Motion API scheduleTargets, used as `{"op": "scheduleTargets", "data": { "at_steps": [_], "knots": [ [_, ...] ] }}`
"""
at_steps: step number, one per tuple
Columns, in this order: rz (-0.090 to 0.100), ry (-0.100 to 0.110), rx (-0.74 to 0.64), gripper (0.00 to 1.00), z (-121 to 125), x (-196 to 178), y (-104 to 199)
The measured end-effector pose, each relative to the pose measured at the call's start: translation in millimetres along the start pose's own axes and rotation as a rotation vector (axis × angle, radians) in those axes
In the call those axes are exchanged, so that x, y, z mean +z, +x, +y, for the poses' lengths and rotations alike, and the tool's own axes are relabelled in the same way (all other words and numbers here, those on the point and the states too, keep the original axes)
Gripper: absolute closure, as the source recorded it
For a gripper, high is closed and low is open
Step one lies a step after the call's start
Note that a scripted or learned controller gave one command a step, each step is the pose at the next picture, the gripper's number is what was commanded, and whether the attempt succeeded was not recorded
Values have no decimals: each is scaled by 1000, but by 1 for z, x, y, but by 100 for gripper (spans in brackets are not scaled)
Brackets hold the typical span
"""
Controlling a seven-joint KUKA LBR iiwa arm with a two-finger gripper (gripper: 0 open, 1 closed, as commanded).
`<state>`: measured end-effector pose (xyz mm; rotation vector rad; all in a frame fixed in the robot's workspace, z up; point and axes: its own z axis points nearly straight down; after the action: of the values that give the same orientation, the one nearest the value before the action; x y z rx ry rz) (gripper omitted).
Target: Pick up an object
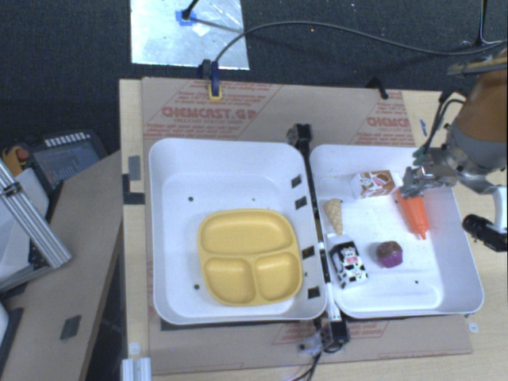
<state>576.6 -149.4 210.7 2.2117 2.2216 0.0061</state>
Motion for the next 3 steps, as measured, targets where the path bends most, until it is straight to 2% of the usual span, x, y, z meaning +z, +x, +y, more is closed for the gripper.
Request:
{"op": "scheduleTargets", "data": {
  "at_steps": [3],
  "knots": [
    [4,5,-6,100,-3,-24,173]
  ]
}}
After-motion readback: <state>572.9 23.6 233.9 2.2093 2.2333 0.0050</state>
